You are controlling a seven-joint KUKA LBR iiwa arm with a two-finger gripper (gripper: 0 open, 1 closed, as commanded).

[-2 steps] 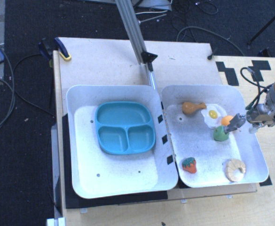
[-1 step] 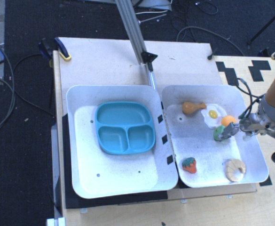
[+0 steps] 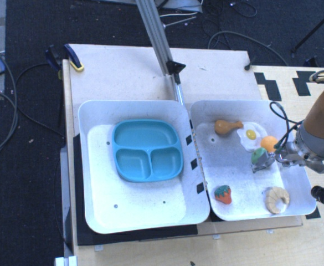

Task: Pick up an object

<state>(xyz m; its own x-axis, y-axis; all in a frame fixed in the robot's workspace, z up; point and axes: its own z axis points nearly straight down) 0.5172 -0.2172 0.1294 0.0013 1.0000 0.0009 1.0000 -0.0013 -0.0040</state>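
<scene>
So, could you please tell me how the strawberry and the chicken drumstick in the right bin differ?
The strawberry is red with a green top; the drumstick is brown-orange. The strawberry is compact and rounded, while the drumstick is elongated, its thin end pointing right. The strawberry sits near the bin's front, the drumstick near its back. Both are toy foods lying loose on the right bin's floor, apart from the gripper.

The two white bins (image 3: 95,204) look like matt plastic, faintly speckled; the blue divided tray (image 3: 148,150) is smooth plastic with a soft sheen; the toy strawberry (image 3: 223,194), fried egg (image 3: 250,136) and chicken drumstick (image 3: 227,127) look like glossy plastic; the slanted pole (image 3: 156,29) is ribbed bare metal; the bench top (image 3: 150,73) is pale and matt.
</scene>
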